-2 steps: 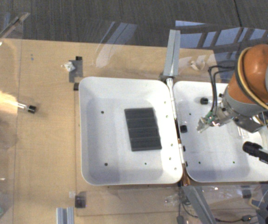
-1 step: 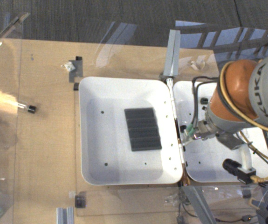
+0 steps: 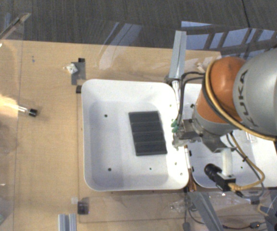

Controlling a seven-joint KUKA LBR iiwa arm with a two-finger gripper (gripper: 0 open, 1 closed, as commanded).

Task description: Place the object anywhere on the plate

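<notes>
The dark ridged plate (image 3: 148, 133) lies in the left bin (image 3: 95, 143). The end effector (image 3: 179, 136) hangs over the shared rims, its grip state hidden; the object isn't identifiable, so a drop might land off-plate.

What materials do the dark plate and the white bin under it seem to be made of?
The plate looks like matte dark grey plastic or rubber: no glare, with ridged bands across it. The left bin looks like smooth moulded white plastic, judging by its rounded corners and soft sheen.
</notes>
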